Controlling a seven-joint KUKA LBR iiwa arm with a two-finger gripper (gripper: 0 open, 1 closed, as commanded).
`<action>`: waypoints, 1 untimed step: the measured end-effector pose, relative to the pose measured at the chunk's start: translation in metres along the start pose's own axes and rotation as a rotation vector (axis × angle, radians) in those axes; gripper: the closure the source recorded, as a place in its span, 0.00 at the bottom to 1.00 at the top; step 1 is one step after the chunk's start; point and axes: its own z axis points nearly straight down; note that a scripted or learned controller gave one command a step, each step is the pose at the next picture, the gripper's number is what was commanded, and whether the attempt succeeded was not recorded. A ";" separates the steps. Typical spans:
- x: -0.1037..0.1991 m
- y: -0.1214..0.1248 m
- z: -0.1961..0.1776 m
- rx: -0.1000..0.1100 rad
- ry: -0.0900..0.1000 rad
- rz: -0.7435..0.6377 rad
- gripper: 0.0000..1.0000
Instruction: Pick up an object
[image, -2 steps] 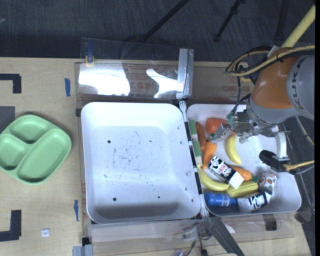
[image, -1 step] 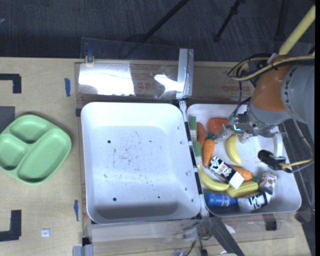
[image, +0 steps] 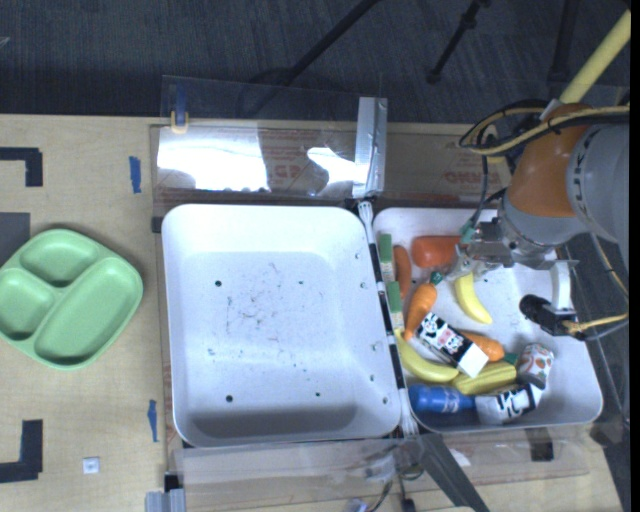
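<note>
– Pale wooden bench (image: 80, 180), two white bins side by side, a green divided plate (image: 68, 297) off to the far side. How far along is the pick?

– Not done, by my reading. The gripper (image: 478, 258) hangs over the upper part of the right bin (image: 585, 385), just above a small yellow banana (image: 470, 298), and nothing shows lifted clear of the pile. Whether it is spread or pressed together, I cannot tell from this angle.

– So the grasp and the lift are both left?

– I'd judge so. The small banana looks like the nearest candidate, lying on the bin floor a little apart from the rest.

– What else is in there?

– A carrot (image: 422, 300) and an orange-red piece (image: 435, 250) near the dividing wall, a cow-patterned box (image: 440, 338), a larger banana (image: 425, 362) curving beneath it, and a blue bottle (image: 440, 402) along the near edge.

– And the left bin (image: 270, 300)?

– Scuffed white floor, a few dark specks.
</note>
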 end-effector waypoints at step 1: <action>-0.066 0.019 -0.103 0.006 0.001 -0.092 1.00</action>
